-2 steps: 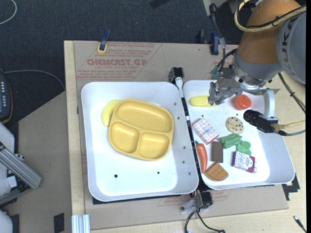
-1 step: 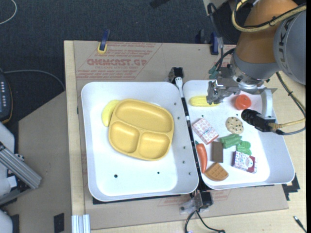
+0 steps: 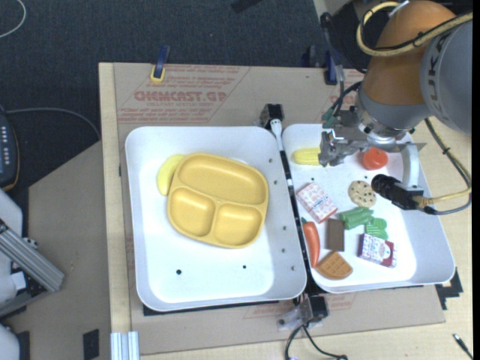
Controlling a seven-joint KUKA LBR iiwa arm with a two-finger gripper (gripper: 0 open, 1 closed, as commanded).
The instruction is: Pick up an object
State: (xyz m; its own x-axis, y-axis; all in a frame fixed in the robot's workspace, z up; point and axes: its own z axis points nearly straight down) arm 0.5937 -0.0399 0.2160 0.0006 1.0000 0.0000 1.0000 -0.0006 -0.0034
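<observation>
Two shallow white bins (image 3: 142,201) sit on cardboard; the gripper (image 3: 330,156), finger state impossible to tell, hovers just right of a yellow toy corn cob (image 3: 305,156) lying crosswise.

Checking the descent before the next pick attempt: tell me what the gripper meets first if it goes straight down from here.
Likely the corn cob, which lies just beside the gripper on the right bin floor. Depth is unclear from this slanted view, so it may land on bare floor instead.
</observation>
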